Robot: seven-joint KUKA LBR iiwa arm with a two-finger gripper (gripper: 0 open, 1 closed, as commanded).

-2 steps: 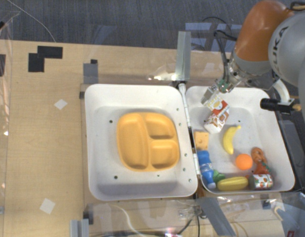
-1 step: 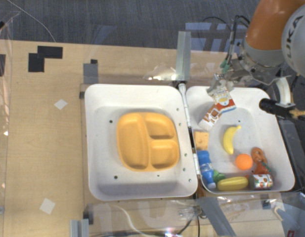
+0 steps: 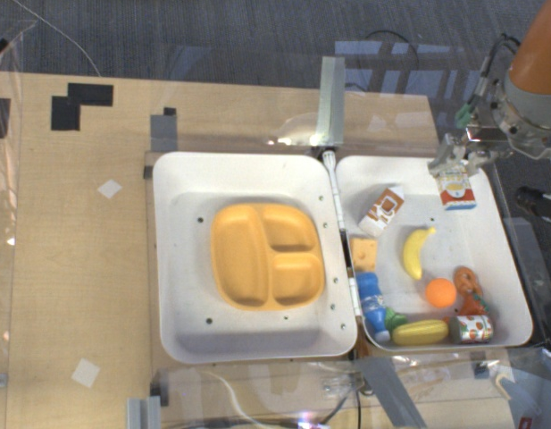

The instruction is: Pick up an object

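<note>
The gripper [image 3: 455,161] is hanging over the far right corner of the right bin [image 3: 516,280], and its fingers are closing on a small carton [image 3: 457,189] with a red and white label, which is sitting just under them. A banana [image 3: 417,250] and an orange [image 3: 441,292] are lying nearer the bin's middle.

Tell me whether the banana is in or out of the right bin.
In: the banana lies on the right bin floor, inside its rim.
</note>
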